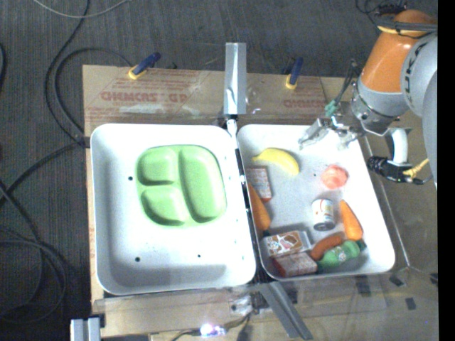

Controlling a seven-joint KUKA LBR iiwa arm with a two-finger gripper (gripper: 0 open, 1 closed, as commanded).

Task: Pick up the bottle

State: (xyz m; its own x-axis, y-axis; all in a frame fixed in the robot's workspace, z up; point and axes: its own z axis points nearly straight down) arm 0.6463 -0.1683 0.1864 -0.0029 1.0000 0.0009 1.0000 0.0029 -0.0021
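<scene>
Lying at the right bin's five o'clock corner, the green bottle, glossy and rounded, is touching a red sausage and an orange carrot. Cardboard cartons are sitting at its nine o'clock, a small can at twelve. Hovering over the bin's one o'clock rim, the gripper is spreading its thin metal fingers, holding nothing.

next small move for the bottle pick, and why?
Probably carry the tool toward the near right corner of the right bin, stopping above the green bottle. The tool now sits over the bin's far edge, well away from the bottle. The bottle lies on its side, crowded by a sausage, a carrot and a red box, so line up overhead before descending.
</scene>
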